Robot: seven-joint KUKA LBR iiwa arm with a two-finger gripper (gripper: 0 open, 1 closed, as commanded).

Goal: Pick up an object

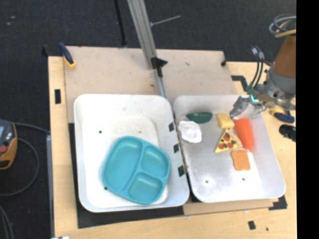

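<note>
Orange block [240, 160]: nearest piece in the right bin [269, 185], just below the carrot's lower tip.
Pizza slice [227, 142]: touching the carrot's left flank, so a grasp there risks snagging it.
Carrot [244, 133]: likeliest target; long axis runs near to far, slightly tilted, top end by the gripper.
Approach: close across its short width, mid-body.
Gripper [242, 107]: just above the carrot's far end; holding nothing visible, open or closed cannot be told.

Arm [284, 66] reaches in from right, orange band above wrist, wrist angled down-left. Gripper [242, 108] low, just above carrot's [245, 133] upper end.
</note>
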